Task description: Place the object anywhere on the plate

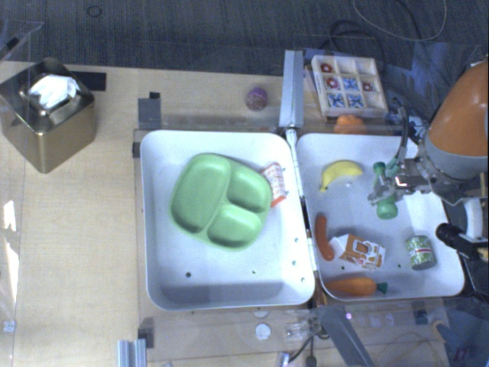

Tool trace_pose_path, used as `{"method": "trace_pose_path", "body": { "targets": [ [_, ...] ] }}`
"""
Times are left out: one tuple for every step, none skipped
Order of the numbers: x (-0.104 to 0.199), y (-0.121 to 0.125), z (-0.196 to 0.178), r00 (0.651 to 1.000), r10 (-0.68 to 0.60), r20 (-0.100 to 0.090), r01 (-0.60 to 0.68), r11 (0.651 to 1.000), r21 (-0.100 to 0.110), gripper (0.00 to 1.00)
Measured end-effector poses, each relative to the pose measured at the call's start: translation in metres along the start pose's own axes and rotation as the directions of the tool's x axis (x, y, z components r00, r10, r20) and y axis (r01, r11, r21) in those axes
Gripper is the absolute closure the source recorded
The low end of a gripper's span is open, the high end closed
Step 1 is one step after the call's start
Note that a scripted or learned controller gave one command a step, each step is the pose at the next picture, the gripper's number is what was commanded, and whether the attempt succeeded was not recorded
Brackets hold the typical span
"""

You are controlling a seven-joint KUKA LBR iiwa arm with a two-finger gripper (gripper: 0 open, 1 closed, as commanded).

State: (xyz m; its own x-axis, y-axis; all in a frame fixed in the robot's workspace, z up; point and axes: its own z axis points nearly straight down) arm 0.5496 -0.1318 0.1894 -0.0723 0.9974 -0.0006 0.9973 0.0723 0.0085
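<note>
The pale wood surface [69,228] carries two white bins [160,281] before dark carpet [191,14]. A green plate [218,201] lies in the left bin. In the right one, the gripper [384,193] grasps a green bottle [386,205] near a banana [338,173].

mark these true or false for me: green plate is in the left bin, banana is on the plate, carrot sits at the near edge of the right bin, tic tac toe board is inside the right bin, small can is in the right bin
1. The green plate lies in the left bin. True.
2. The banana is on the plate. False: it lies in the right bin, apart from the plate.
3. The carrot lies at the near edge of the right bin. True.
4. The tic tac toe board is inside the right bin. False: it rests on the bench beyond the bin's far rim.
5. The small can is in the right bin. True.
</note>
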Motion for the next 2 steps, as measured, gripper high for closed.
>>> {"method": "trace_pose_path", "body": {
  "targets": [
    [0.084,0.029,-0.017,1.000,0.008,-0.001,-0.008,1.000,0.002,1.00],
    [0.145,0.078,-0.031,0.996,0.087,0.000,-0.087,0.996,0.003,1.00]
  ]
}}
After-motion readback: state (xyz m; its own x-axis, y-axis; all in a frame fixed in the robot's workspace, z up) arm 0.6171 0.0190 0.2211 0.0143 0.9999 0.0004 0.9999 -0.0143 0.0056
